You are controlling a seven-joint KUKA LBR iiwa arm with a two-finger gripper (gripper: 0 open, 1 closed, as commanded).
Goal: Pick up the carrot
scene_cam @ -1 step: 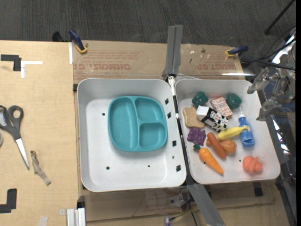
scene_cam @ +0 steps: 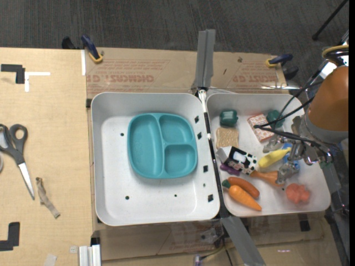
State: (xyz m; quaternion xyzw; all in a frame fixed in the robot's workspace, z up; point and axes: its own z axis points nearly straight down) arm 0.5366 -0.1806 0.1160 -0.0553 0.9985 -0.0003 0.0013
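Camera view is looking down on two white bins sitting side by side on a brown bench. Left bin [scene_cam: 105, 165] is holding a teal divided plate [scene_cam: 163, 146] near its middle. Right bin [scene_cam: 319, 201] is crowding with small toys. The gripper [scene_cam: 285, 165] is hanging low over that bin's 3 o'clock side, with the grey arm and its orange band [scene_cam: 333, 101] reaching in from 2 o'clock. How far its fingers are standing apart I cannot tell, and nothing is showing plainly between them.

Two carrots are lying at the bin's 7 o'clock corner: the carrot [scene_cam: 244, 198] nearest the front wall, and a second carrot [scene_cam: 244, 185] just beside it toward 12 o'clock, both pointing their green ends toward 9 o'clock. Both are lying apart from the gripper, off at its 8 o'clock.

A yellow banana [scene_cam: 272, 158] is resting just at 9 o'clock of the gripper, a black-and-white toy [scene_cam: 241, 160] beyond it. A pink-red lumpy toy [scene_cam: 297, 193] is sitting at 5 o'clock of the gripper. A tan cracker [scene_cam: 226, 137] and a dark green block [scene_cam: 228, 117] are lying toward the bin's 11 o'clock. Scissors [scene_cam: 16, 148] are lying on the bench far to 9 o'clock.
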